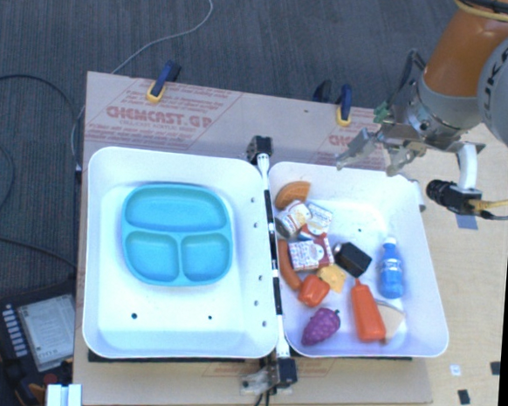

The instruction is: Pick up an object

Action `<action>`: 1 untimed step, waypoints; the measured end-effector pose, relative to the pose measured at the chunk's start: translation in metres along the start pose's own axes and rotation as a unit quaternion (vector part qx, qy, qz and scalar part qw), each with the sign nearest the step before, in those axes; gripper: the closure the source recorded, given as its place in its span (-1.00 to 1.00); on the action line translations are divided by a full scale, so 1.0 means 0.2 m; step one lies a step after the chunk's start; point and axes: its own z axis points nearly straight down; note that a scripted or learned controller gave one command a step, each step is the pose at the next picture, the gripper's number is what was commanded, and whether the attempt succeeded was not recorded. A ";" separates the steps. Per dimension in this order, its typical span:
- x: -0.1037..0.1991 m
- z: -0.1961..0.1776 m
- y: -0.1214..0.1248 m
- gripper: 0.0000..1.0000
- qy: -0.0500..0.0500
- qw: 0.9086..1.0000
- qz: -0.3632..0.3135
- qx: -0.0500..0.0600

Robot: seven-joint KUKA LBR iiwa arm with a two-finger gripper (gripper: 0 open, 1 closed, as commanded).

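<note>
We see the tool (pixel 377 159) above the far rim of the right bin (pixel 428 255), fingers spread apart, gripping nothing. The right bin holds the pickable objects: blue bottle (pixel 391 268), purple grapes (pixel 320 326), orange bottle (pixel 368 313). The left bin (pixel 105 317) carries 1 blue divided tray (pixel 178 234).

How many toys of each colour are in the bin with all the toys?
Right bin, as far as I can tell them apart:
Orange: 4, croissant, sausage, pepper, bottle
Blue: 1, bottle
Purple: 1, grapes
Black: 1, block
Yellow: 1, piece
Red-and-white: 1, packet
White or cream: 3
Total: 12
</note>
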 end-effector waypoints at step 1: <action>-0.06 0.81 -0.29 -1.00 -0.001 1.000 0.000 -0.002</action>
